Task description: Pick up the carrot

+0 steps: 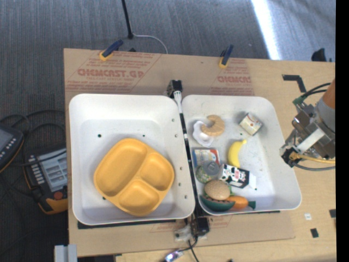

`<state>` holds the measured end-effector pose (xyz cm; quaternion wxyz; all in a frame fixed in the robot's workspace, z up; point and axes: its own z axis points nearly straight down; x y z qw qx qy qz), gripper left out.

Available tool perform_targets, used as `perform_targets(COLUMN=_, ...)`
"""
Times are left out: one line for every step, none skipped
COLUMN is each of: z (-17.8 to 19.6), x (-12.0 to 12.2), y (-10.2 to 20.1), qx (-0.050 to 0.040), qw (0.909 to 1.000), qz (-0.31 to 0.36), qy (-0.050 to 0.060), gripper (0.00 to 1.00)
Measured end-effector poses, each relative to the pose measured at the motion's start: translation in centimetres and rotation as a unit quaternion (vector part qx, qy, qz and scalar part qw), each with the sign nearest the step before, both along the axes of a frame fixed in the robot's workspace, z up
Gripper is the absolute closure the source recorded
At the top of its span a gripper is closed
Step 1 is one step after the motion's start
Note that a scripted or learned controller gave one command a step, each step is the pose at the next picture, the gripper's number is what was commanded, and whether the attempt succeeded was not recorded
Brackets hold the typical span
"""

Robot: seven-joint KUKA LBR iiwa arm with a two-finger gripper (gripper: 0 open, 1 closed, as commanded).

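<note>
The carrot is a small orange piece with a green tip pointing right. It lies at the front edge of the right bin, beside a dark green dish. My gripper hangs at the right rim of that bin, well to the right of the carrot and farther back, not touching it. Nothing shows in its grasp.
Around the carrot, the right bin holds a brown bun, a cow-patterned carton, a banana, a blue packet, a bagel and a small box. A yellow divided plate fills much of the left bin.
</note>
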<state>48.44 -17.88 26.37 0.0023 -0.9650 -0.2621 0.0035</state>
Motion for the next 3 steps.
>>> perform_targets(z=-3.8, x=-0.1, y=4.5, qx=-0.0002, qw=0.9927, qz=0.121, qy=-0.003, gripper=1.00)
perform_targets(z=1.5, x=-0.1, y=2.7, qx=-0.0023, qw=0.9872, qz=-0.160, qy=-0.002, gripper=1.00)
perform_targets(z=2.4, x=-0.1, y=2.7, qx=-0.0022, qw=0.9872, qz=-0.159, qy=-0.001, gripper=1.00)
